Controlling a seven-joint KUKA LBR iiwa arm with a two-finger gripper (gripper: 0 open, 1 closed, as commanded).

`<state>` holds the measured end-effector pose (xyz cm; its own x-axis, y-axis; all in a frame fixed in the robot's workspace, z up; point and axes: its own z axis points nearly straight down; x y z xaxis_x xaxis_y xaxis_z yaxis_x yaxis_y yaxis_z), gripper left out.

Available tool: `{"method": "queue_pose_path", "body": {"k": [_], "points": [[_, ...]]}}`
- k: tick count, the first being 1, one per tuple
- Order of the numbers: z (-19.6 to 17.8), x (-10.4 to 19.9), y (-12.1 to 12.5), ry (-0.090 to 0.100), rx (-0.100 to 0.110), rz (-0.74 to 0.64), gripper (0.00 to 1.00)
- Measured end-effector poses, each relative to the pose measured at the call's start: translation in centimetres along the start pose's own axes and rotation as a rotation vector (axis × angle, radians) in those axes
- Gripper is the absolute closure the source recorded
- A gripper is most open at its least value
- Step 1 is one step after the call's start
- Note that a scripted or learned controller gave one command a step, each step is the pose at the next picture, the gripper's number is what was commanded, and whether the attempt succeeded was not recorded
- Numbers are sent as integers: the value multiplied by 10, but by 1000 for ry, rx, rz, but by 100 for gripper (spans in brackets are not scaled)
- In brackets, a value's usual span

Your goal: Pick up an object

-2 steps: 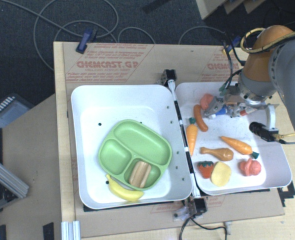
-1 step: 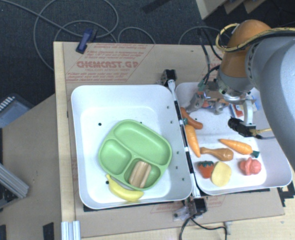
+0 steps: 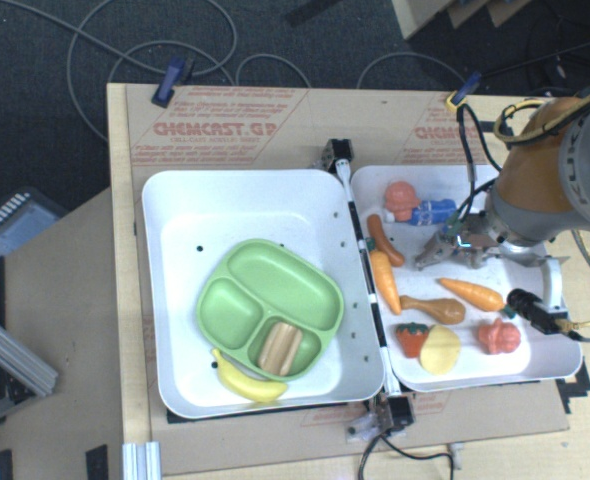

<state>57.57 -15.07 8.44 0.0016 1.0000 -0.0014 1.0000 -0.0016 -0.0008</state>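
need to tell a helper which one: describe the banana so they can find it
Look in the left white bin, the one holding the green divided plate. The banana lies just outside the plate's lower-left rim, near the bin's front wall. It is the only yellow, curved piece in that bin.

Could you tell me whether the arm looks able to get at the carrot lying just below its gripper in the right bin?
Probably yes: the carrot lies uncovered just below the gripper, nothing lying across it.
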Motion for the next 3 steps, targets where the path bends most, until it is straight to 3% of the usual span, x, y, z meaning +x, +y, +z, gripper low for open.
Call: {"method": "queue_pose_path", "body": {"k": [1,2,3], "points": [[0,-32,-56,1,1,0,0],[-10,-31,-55,1,-2,0,100],[0,28,65,3,1,-3,100]]}}
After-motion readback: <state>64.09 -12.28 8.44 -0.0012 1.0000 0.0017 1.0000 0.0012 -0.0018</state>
